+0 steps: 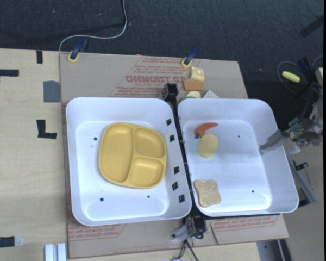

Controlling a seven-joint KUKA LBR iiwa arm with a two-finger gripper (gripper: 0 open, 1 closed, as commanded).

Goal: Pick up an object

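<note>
A flat sheet of brown cardboard (152, 75) with red print covered the bench, and two shallow white plastic bins sat on it side by side. The left bin (81, 145) held a smooth yellow tray (132, 155) with rounded corners and three compartments. In the right bin (261, 184) lay a square slice of toast (207, 192) with a rough tan surface near the front wall, a rounded pale yellow piece (208, 145) nearer the middle, and a small curved red pepper (206, 128) just behind it. The gripper (271, 142) hung over the right rim of that bin, well apart from all three; whether it was spread or closed could not be told.
</note>
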